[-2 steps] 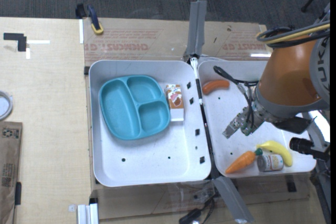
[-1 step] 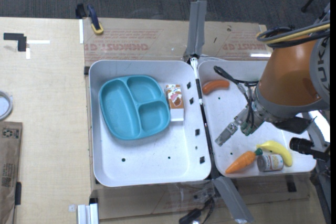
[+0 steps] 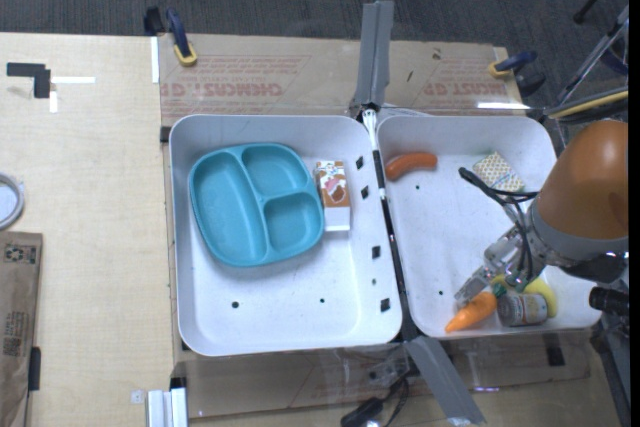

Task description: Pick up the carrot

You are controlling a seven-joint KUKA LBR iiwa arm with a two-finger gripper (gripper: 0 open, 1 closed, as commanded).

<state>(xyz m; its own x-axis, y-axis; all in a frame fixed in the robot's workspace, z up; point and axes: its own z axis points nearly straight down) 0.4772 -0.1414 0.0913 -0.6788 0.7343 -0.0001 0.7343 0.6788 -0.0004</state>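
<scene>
Dark carpet runs along the top of the scene, and below it a pale wooden tabletop (image 3: 80, 165) carries a sheet of printed cardboard (image 3: 300, 80) held by clamps, with two shallow white bins side by side on it. In the left bin (image 3: 270, 315) a blue divided plate (image 3: 255, 205) lies toward the upper left, and a small printed packet (image 3: 332, 183) sits just beside the plate's right rim.

In the right bin (image 3: 440, 245) the carrot (image 3: 472, 312) lies near the lower wall, tilted, its narrow tip pointing lower left toward the bin's bottom edge. The hand (image 3: 492, 277) hangs just above and to the right of the carrot's thicker end, close enough that they seem to touch or nearly so, though the carrot is not seen between the fingers. How far apart the fingers stand cannot be told from this slanting view.

Right of the carrot, a small grey can (image 3: 520, 308) lies on its side, touching or just beside it, with a yellow object (image 3: 540, 292) behind the can. A sausage-shaped orange piece (image 3: 411, 164) rests near the top left corner of the right bin, well apart from the hand, and a patterned cloth-like item (image 3: 497, 172) lies near the top right. The middle and left of this bin's floor are bare white, while the lower right corner is crowded against the wall.
</scene>
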